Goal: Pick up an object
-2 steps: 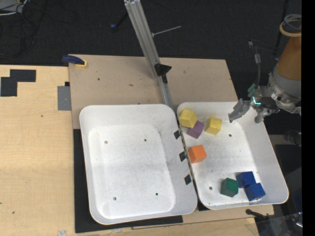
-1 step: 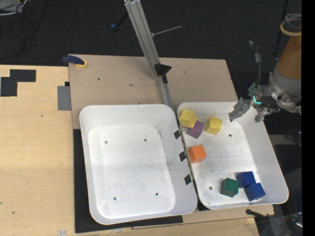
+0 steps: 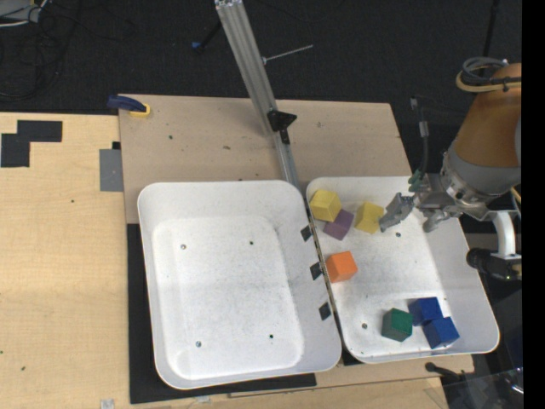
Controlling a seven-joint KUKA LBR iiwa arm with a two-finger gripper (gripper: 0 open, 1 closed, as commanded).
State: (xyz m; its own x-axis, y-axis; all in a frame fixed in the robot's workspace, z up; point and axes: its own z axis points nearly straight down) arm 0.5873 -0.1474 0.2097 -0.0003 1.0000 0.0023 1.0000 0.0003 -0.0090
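The claw [image 3: 415, 214] hangs over the right bin [image 3: 477, 309], its two fingers spread apart with nothing between them. A yellow block [image 3: 369, 217] sits just left of its nearer finger. The arm [image 3: 487, 143] behind it is cut off at the picture's right side.

Farther left of the claw, a purple block [image 3: 339, 224] is partly tucked under another yellow block [image 3: 324, 204].

A robotics lab: 2 white bins [image 3: 162, 203] on a plywood bench [image 3: 341, 135].

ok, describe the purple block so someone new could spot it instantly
Look in the right bin, at its upper left corner near the divider. Two yellow blocks sit there, one by the corner and one further right; the purple block lies between them, slightly lower, touching the corner one. It is the only purple piece.
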